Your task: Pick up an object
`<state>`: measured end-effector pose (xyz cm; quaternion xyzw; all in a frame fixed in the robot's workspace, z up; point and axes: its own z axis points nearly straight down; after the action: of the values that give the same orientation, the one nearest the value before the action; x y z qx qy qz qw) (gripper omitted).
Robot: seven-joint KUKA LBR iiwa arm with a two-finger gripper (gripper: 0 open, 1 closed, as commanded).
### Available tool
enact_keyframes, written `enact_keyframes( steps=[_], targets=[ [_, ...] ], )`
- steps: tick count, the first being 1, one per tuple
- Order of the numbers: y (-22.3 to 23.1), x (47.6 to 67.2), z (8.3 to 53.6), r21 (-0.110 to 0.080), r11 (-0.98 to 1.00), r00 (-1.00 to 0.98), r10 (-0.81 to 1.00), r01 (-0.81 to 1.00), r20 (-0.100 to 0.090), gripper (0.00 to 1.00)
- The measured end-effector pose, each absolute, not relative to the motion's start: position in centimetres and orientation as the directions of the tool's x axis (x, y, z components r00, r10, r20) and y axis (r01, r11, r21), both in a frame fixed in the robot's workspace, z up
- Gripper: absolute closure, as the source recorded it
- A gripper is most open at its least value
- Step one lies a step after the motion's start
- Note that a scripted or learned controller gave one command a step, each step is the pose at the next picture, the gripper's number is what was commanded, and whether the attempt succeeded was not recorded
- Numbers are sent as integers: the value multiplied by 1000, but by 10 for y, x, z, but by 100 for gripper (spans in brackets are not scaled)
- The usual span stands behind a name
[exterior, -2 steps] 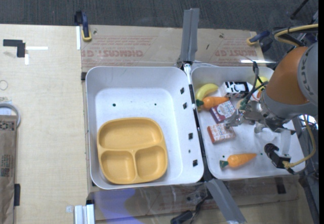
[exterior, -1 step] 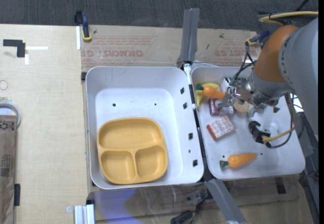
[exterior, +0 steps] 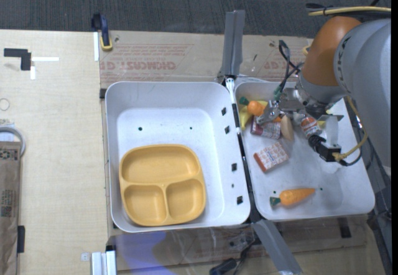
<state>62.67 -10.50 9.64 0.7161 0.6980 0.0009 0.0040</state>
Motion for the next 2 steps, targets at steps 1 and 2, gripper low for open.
enact_keyframes(
  steps=[1,2],
  targets=[
    [-104,627,106,7,-22,23,1000,1000,-3,100],
    [-38,618,191,-2,28,-28,1000,1000,-1,100]
  ],
)
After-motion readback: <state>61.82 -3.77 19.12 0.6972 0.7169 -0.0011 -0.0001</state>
